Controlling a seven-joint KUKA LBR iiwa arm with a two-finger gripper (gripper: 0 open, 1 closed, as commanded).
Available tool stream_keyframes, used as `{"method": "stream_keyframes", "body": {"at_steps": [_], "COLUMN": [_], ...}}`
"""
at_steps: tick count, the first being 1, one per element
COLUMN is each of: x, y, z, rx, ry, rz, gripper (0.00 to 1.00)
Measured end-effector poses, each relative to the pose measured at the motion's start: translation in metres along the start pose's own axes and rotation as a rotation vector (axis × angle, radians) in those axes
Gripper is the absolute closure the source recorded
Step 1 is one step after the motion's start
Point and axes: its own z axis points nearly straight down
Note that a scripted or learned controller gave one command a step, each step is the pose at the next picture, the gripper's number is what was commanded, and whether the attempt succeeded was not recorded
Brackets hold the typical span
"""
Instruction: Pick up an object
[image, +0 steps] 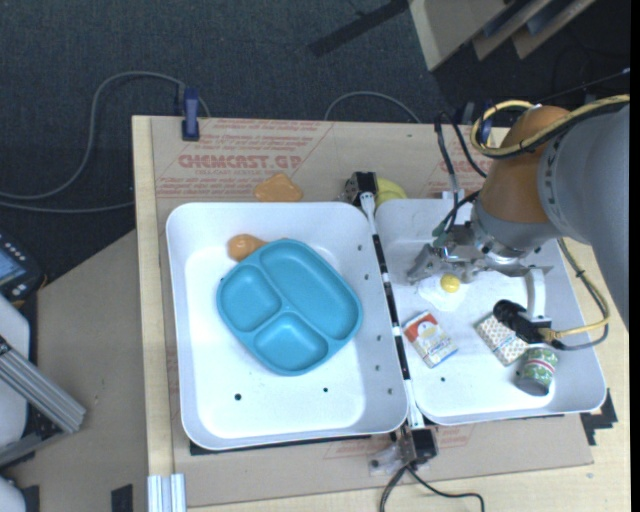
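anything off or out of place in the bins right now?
Two things sit outside the bins on the bench: an orange piece behind the left bin, and a yellow object at the back where the bins meet. The blue tray lies skewed, with an orange ball against its rim. Nothing looks spilled or damaged.

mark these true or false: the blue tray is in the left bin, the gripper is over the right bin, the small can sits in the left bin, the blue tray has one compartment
The blue divided tray lies in the left bin: true.
The gripper is over the right bin: true.
The small can sits in the left bin: false; it is in the right bin, near its right corner.
The blue tray has one compartment: false; ridges split it into three.
A small yellow object lies just below the gripper: true.
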Motion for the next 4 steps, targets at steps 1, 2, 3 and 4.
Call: {"method": "stream_keyframes", "body": {"at_steps": [1, 2, 3, 4], "x": [-0.001, -0.001, -0.007, -0.007], "y": [0.002, 0.002, -0.033, -0.029], "z": [-0.012, -0.012, 0.001, -0.012], "rx": [-0.008, -0.007, 0.003, -0.010], "ry": [-0.003, -0.002, 0.001, -0.002], "rz": [0.001, 0.001, 0.002, 0.001], "gripper": [1.00, 0.00, 0.00, 1.00]}}
